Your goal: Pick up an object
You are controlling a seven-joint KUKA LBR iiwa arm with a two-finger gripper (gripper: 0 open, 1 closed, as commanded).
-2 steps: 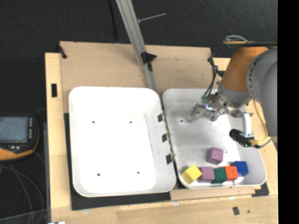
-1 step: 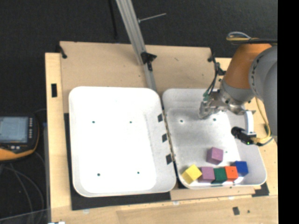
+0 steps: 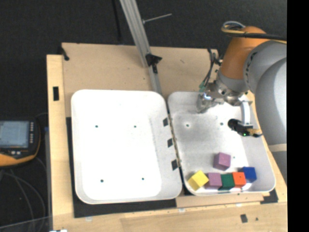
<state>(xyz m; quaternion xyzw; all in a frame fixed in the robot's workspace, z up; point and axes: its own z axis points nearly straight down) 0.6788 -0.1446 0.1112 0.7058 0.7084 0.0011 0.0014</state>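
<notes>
While the grey arm (image 3: 270, 81) with its orange band (image 3: 236, 52) is seen entering from the 3 o'clock side, the tool (image 3: 205, 100) is found low over the far end of the right bin (image 3: 193, 134), toward that bin's 11 o'clock corner. Whether the tool is wide or narrow cannot be told, since its tip is small and blurred against the white floor; nothing can be made out in its grasp. The blocks are gathered at the near end of the right bin, well apart from the tool. A purple block (image 3: 222, 161) is set alone at about 5 o'clock from the bin's middle. Nearer the front rim a row is formed: a yellow block (image 3: 198, 180) at the 7 o'clock end, tilted, then a second purple block (image 3: 214, 180), a green block (image 3: 227, 181), an orange block (image 3: 239, 179) and a blue block (image 3: 249, 173) at the 5 o'clock end, each touching or just beside its neighbour. A small white piece (image 3: 235, 190) is seen against the rim below the green and orange blocks. The left bin (image 3: 120, 144) is placed just beside the right one on the wooden table (image 3: 120, 66). A metal pole (image 3: 137, 28) is slanted up from between the bins toward 12 o'clock. A handheld pendant (image 3: 17, 139) with a screen is lying off the table at 9 o'clock.
</notes>
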